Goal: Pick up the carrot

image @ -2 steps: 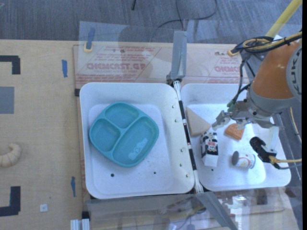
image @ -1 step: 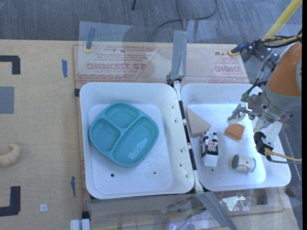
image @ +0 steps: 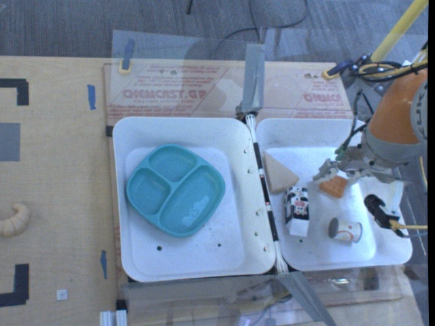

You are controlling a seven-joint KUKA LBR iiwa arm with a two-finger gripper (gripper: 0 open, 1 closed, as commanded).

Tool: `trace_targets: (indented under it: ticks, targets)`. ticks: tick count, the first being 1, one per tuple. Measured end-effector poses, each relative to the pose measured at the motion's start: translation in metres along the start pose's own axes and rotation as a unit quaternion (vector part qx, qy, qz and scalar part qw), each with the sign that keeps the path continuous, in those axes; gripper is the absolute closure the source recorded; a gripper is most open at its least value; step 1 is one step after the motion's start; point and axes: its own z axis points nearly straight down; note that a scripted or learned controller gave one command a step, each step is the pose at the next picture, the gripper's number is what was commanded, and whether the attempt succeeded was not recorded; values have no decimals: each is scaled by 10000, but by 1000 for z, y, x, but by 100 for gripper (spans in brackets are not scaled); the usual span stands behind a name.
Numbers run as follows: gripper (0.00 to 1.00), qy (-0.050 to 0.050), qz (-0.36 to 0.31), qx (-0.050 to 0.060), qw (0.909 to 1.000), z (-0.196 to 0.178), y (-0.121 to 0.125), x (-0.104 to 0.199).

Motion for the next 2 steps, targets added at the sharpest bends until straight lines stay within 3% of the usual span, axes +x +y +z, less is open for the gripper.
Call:
trace_targets:
  ticks: [1,2]
  targets:
    - [100,-12,18,-17,10000,-10,1,-2]
    - [100,-14,-1375,-18,9905,-1,-38,-2]
